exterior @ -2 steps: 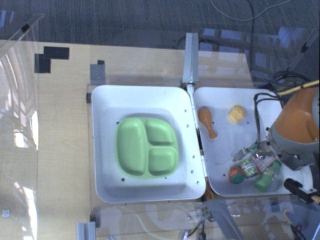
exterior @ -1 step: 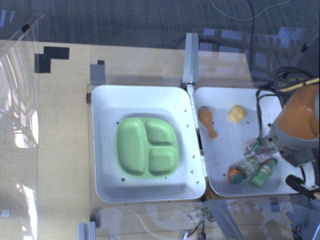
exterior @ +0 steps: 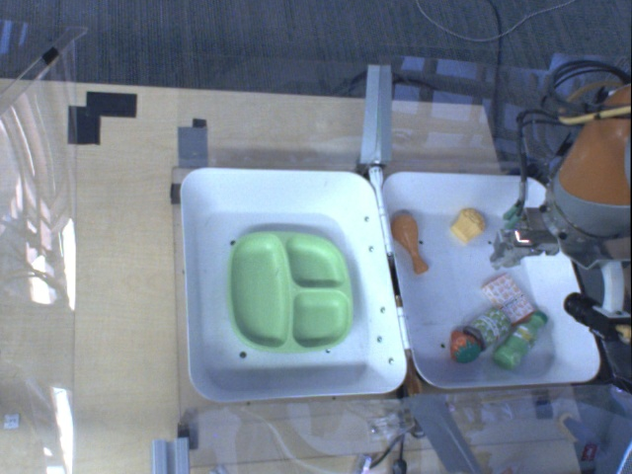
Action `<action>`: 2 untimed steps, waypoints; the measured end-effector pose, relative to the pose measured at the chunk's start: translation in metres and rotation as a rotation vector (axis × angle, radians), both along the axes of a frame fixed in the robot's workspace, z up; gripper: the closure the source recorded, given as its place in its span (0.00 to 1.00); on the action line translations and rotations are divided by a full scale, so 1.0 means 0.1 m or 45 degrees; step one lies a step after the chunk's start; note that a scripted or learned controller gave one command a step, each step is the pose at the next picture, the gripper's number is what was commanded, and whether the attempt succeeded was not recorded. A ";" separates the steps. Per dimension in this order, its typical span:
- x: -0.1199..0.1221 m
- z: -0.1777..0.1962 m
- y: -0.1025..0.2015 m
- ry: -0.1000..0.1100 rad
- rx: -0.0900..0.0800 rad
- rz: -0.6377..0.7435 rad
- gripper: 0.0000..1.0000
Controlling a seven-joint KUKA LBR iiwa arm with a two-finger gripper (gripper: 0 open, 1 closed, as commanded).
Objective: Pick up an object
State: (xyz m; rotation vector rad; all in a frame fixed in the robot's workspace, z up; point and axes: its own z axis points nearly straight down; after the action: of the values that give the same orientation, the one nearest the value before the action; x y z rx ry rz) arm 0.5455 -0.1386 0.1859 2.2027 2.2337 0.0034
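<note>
Smooth white plastic bins (exterior: 197, 265), matt green plastic divided plate (exterior: 291, 289), pale wood bench top (exterior: 128, 265), glossy green bottle (exterior: 518, 341), metal divider rail (exterior: 376, 117)

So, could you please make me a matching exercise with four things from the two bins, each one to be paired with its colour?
Things:
1. divided plate in the left bin
2. drumstick toy
3. small block
4. bottle nearest the front right corner

Colours:
A. yellow
B. light green
C. brown
D. dark green with a lighter cap

Pairs: 1-B, 2-C, 3-A, 4-D
</note>
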 end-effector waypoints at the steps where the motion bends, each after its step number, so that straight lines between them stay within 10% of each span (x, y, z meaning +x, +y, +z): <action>1: 0.00 0.00 0.00 0.000 0.000 0.000 0.00; 2: -0.21 -0.86 -0.31 -0.018 -0.006 -0.013 0.00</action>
State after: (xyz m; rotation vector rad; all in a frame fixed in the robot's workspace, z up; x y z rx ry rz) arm 0.5244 -0.1700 0.1004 2.2047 2.2132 0.0137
